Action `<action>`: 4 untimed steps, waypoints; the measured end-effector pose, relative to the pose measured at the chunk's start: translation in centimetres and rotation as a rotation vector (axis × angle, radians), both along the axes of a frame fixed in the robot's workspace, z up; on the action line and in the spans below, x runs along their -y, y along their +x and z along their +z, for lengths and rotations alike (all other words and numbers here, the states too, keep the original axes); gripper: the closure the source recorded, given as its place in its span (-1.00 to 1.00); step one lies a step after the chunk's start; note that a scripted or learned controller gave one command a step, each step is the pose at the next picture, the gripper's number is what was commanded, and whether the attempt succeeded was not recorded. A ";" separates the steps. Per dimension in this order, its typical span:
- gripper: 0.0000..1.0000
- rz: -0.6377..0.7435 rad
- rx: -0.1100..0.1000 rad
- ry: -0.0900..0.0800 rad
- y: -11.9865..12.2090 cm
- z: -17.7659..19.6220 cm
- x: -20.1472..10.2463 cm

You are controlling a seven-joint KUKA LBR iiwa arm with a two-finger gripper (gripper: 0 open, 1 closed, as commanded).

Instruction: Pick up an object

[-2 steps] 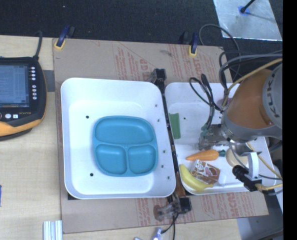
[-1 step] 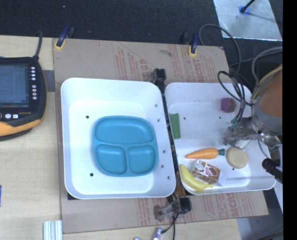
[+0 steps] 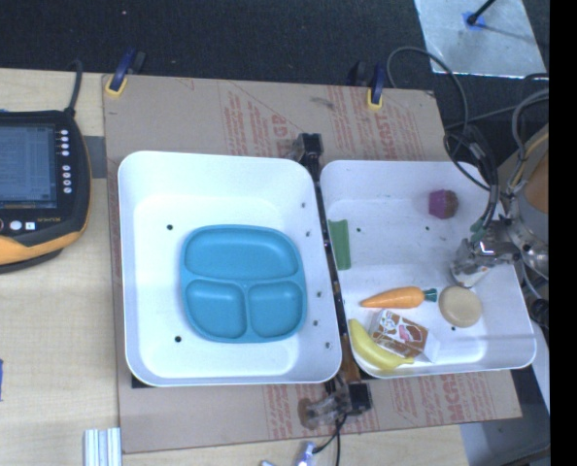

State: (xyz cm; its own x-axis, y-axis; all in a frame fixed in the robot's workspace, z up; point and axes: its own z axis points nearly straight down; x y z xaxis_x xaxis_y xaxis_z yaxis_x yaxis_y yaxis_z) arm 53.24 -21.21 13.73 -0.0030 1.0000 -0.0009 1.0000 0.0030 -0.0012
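Objects for picking all lie in the right bin (image 3: 420, 178): you have a purple piece (image 3: 443, 203) toward its far side, an orange carrot (image 3: 395, 298) with a green stem end near the middle, a round cream-coloured disc (image 3: 459, 306) just beside the carrot's stem, and a yellow banana (image 3: 372, 349) at the near left corner with a small printed packet (image 3: 403, 334) lying against it. The packet's print is too small for you to read. A green strip (image 3: 339, 244) rests along the bin's left wall.

Your gripper (image 3: 471, 263) sits low over the right side of that bin, just above the cream disc and near the carrot's stem. Nothing can be seen between its fingers, and you cannot tell from this view how far apart they stand.

In the left bin (image 3: 152, 187) you see a blue compartment plate (image 3: 242, 282). Both bins sit on a cardboard sheet (image 3: 240, 115) with faint red lettering you cannot make out. A teach pendant (image 3: 24, 187) lies to the left, its screen text unreadable.
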 end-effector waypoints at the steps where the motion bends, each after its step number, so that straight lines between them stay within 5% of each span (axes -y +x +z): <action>1: 1.00 0.000 0.000 0.002 5.8 1.4 -1.5; 2: 1.00 0.003 -0.001 0.001 9.6 -0.3 -0.3; 3: 1.00 0.002 0.000 0.001 10.8 2.9 0.0; 4: -1.00 0.002 -0.001 0.001 10.7 2.9 0.0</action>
